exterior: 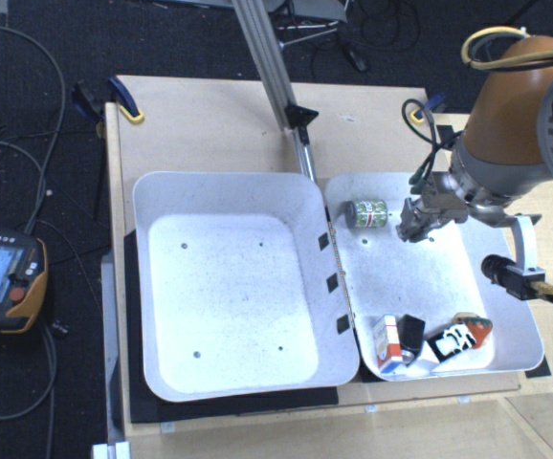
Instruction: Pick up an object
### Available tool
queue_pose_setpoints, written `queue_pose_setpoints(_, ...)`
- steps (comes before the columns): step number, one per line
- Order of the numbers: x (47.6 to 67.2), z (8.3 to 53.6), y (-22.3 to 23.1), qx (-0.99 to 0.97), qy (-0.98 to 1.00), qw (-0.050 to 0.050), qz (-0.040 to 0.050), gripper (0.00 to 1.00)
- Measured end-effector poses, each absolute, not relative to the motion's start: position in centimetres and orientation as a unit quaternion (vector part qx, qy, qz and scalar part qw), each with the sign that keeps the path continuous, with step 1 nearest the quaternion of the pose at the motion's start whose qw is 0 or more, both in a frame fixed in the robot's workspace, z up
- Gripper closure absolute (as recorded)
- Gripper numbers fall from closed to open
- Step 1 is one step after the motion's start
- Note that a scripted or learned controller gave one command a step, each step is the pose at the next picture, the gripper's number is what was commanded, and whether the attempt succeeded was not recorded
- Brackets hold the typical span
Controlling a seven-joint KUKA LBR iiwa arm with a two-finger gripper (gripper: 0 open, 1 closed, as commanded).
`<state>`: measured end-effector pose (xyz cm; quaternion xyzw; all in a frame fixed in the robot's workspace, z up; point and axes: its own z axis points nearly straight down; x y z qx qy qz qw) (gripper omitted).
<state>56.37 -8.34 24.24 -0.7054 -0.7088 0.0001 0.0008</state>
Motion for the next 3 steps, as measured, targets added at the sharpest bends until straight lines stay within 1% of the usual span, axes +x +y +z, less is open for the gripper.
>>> queue_pose_setpoints(1, 57.6, 24.0, -3.9, -0.706, -0.709, 0.000, -0.0002, 1.00)
queue_pose_setpoints(2, 57.4, 23.1, 0.7, -0.706, -0.709, 0.001, 0.0000, 1.00)
queue_pose_setpoints(3, 59.0, 22.9, 6.3, -0.705, -0.709, 0.000, -0.0002, 1.00)
